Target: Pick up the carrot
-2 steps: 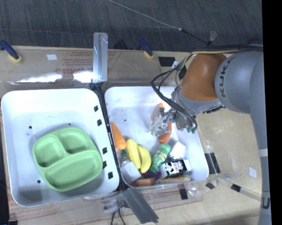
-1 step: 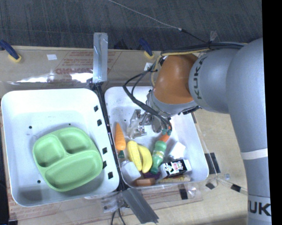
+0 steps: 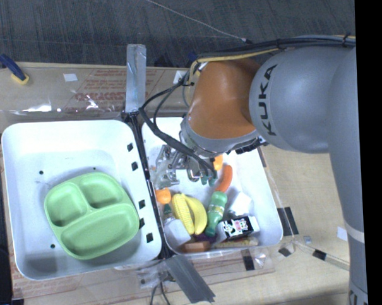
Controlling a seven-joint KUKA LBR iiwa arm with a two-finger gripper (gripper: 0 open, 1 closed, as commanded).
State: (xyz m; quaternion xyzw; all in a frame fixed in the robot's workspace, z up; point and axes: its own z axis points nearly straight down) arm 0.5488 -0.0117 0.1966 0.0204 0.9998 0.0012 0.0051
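Nearest you, the grey arm (image 3: 309,99) with its orange band fills the upper right and covers much of the right bin.

Left bin (image 3: 22,187): a green divided plate (image 3: 92,213), nothing else you need.

Right bin (image 3: 272,205): clutter near its front. You see a small orange piece (image 3: 163,196), a corn cob (image 3: 183,213) touching a banana (image 3: 197,211), a green bottle (image 3: 215,211) leaning beside them, and a black-and-white carton (image 3: 237,226) further right.

Carrot (image 3: 225,177): orange, slanted, just above the bottle's cap, toward the bin's right wall.

Tool (image 3: 188,168): metal parts hang under the orange band, left of the carrot and above the corn. You cannot tell whether its tips are spread or pressed together; nothing is visibly between them.

Judgement for the step: the tool is probably not yet over the carrot. Shift it right, align the tips across the carrot's narrow width, and descend clear of the bottle, which sits just beside it and could be nudged or caught instead.
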